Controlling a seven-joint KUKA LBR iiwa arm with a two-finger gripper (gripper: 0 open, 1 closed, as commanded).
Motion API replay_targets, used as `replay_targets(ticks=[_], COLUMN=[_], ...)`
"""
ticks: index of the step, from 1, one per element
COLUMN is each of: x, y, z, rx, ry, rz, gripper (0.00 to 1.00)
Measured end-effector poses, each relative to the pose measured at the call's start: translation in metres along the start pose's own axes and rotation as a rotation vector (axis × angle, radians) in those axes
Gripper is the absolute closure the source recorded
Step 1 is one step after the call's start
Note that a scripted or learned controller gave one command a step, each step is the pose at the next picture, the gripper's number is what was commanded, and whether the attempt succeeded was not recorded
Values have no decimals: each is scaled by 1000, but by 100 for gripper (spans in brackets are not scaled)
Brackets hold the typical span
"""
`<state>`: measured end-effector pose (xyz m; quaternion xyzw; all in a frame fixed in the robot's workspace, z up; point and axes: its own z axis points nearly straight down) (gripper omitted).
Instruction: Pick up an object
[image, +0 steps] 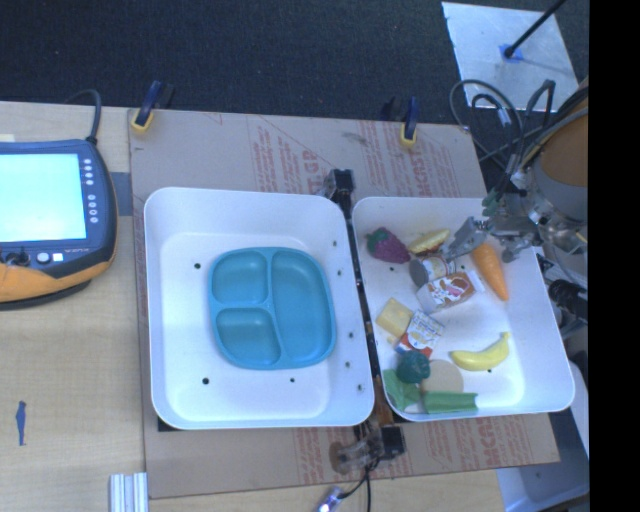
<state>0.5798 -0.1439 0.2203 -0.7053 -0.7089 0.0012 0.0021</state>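
A: Camera view, what did you have?

B: Two shallow white bins side by side on the brown cardboard-covered bench. Left white bin (170, 300) held a blue three-compartment plastic plate (271, 306), centre of frame. Right white bin (545, 385) held the toy food.

A: Gripper?

B: The grey two-finger gripper (468, 240) was at the upper right of the frame, over the top part of the right bin, with the arm coming in from the right edge. The fingers were angled down and to the left. How far apart they were I couldn't tell, too blurred and cluttered there. Nothing visibly between them.

A: Objects near it?

B: The orange plastic carrot (490, 271) lay just right of the fingers, tilted. A small red-and-white packet (447, 289) sat just below the fingertips. A yellow wedge-shaped piece (430, 240) was just left of them, and a dark purple grape-like toy (386, 245) further left, near the bin's upper left corner.

A: Rest of the bin?

B: A pale yellow block (394, 318) was at mid left, with a small white printed packet (424, 329) beside it. The yellow plastic banana (480, 354) was at lower right of the bin, well apart from the gripper. A dark green broccoli-like toy (411, 367) and a flat green strip (446, 402) sat at the bottom left corner.

A: Outside the bins?

B: A grey-and-orange teach pendant with a lit screen (45, 210) was at the left edge of the frame. A tangle of black cables (500, 100) was at upper right.
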Motion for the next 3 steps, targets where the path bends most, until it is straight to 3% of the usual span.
replay_targets(ticks=[1, 2, 3], x=[18, 17, 117], y=[28, 28, 61], z=[119, 109, 28], rx=[-2, -1, -3], ry=[-3, -4, 1], rz=[1, 0, 0], gripper=[0, 100, 100])
